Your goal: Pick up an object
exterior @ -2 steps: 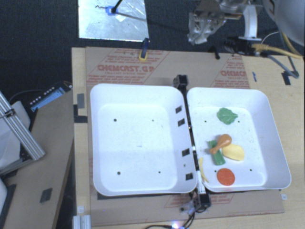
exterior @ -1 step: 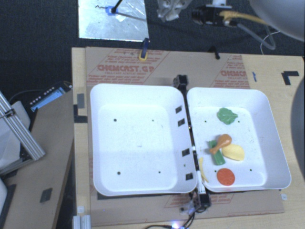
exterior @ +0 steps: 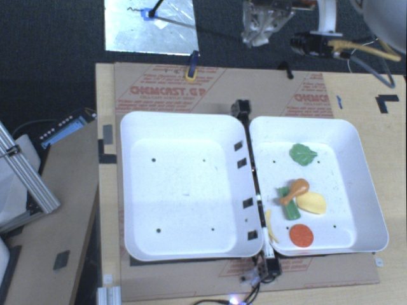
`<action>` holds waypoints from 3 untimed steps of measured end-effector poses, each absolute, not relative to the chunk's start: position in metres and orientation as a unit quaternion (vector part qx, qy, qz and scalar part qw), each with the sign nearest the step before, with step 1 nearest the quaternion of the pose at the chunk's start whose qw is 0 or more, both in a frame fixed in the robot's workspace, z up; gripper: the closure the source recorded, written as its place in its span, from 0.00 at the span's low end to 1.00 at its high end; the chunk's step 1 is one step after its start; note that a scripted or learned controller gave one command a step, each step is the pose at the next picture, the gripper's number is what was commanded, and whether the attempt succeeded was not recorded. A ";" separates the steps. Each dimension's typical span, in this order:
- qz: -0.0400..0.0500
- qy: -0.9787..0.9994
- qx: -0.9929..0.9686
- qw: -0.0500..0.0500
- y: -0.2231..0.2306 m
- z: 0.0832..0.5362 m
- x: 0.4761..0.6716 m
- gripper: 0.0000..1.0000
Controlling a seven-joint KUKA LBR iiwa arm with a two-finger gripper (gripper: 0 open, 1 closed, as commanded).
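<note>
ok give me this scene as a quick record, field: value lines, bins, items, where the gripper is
left bin: white, shallow
right bin: white, holds the items
items: green leaf piece, orange drumstick shape, yellow piece, red-orange disc, green stick
gripper: above the far edge of the bench, away from both bins
held: nothing seen at the gripper

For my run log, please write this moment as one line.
gripper: raised beyond bins, holding nothing | right bin: green leaf, drumstick, yellow piece, red disc | pick: not yet done
</note>
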State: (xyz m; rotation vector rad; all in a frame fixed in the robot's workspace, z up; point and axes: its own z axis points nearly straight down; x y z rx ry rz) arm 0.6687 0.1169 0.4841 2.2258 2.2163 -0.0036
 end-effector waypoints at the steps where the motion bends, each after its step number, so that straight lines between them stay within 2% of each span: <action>1: 0.004 0.710 0.704 0.002 0.173 0.539 0.668 1.00; 2: 0.000 0.706 0.708 0.001 0.110 0.535 0.669 1.00; 3: 0.000 0.705 0.709 0.001 0.038 0.535 0.668 1.00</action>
